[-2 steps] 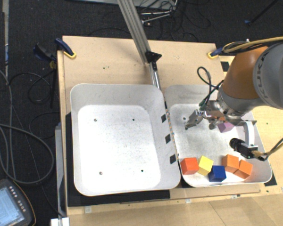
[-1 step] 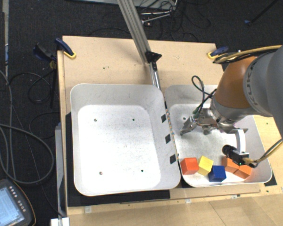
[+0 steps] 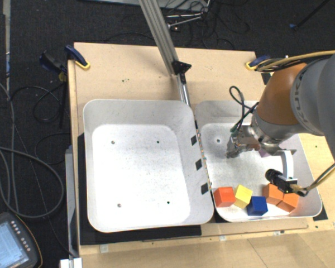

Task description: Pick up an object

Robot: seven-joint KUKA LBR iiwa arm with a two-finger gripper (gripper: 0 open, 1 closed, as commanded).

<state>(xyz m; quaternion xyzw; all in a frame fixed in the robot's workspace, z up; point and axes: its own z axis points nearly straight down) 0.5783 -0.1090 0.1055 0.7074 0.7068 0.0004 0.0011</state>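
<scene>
Nothing has been lifted; the gripper (image 3: 234, 149) grip cannot be told; blocks (image 3: 244, 196) are left below it, ungrasped.

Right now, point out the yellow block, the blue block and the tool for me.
Yellow block (image 3: 243, 195): camera view, its top face.
Blue block (image 3: 257, 205): camera view, its top face.
Tool (image 3: 234, 150): camera view, its lower tip over the right bin.
</scene>
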